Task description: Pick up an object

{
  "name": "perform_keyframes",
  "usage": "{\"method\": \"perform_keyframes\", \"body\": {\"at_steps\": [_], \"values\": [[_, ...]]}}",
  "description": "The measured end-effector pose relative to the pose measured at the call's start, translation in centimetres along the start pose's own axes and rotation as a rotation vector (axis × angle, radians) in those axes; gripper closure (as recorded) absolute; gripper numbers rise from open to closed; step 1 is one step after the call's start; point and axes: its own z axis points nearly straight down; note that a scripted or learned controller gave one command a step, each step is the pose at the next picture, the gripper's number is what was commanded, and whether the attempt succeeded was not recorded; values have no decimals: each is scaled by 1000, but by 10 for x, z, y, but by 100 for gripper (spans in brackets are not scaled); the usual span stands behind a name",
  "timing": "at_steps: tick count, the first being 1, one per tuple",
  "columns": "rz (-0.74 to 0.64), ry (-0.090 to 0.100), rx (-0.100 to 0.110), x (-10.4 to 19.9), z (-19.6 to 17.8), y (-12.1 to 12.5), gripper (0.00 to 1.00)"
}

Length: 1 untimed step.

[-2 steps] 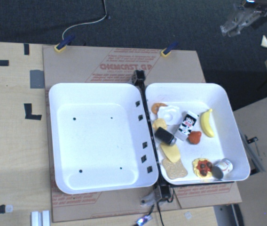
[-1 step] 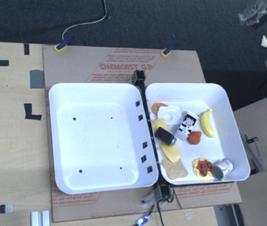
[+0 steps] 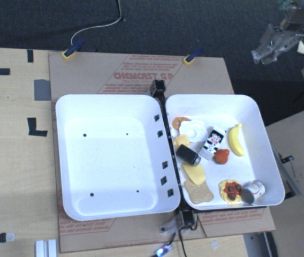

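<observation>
The gripper hangs high above the table's far right corner, well apart from both bins and over dark floor; whether it is open or shut cannot be told, as the assembly is blurred, and nothing is visible in its hold.

Two white bins sit side by side on a cardboard sheet on the table. The left bin adjoins the right bin along a clipped seam at mid-table.

The right bin carries all the objects. A banana lies near its right wall, a red strawberry-like piece just beside it. A small black-and-white carton sits near the centre, touching a white rounded item. A black cylinder rests by the seam on a yellow wedge. A tan cracker-like slab lies at the near edge, and a pizza-like disc and a small can (these two touching) occupy the near right corner.
</observation>
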Motion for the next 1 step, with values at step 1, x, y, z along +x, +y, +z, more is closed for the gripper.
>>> {"method": "perform_keyframes", "body": {"at_steps": [1], "values": [[5,-2,2,31,21,-69,100]]}}
